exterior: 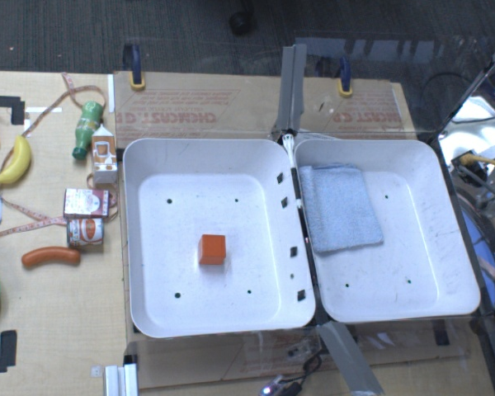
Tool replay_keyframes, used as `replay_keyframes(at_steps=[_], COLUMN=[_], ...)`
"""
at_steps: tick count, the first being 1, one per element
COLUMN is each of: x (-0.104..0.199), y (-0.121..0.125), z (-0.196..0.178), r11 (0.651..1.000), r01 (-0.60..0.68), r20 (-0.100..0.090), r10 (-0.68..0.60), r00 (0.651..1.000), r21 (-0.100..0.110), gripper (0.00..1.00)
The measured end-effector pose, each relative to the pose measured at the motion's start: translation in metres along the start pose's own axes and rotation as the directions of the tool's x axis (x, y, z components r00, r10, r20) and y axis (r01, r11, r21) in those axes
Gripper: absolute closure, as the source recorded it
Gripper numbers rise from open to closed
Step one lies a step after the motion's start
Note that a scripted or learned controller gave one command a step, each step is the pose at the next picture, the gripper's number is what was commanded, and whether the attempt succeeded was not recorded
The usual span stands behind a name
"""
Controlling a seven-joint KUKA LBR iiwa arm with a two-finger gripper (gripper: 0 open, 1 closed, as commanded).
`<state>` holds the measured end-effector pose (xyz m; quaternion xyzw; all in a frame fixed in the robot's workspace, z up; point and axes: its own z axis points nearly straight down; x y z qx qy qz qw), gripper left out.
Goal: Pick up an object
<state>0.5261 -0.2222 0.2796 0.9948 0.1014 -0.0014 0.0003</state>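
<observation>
One small orange cube (213,249), matte with a lighter top face, sits near the middle of the left bin (148,304); a folded grey-blue cloth (338,208) lies in the right bin (445,295)

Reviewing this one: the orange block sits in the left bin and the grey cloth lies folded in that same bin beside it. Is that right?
Not quite. The orange block does sit in the left bin, but the grey cloth lies in the right bin, against its left wall, not beside the block. The camera view shows this.
</observation>
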Motion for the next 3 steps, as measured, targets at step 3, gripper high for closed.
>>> replay_keyframes(at_steps=[3], x=[0.009], y=[-0.147], z=[-0.023], r11=[1.000], r01=[0.008], r20=[0.005], r10=[-0.008], r00=[1.000], r21=[0.001], gripper=[1.00])
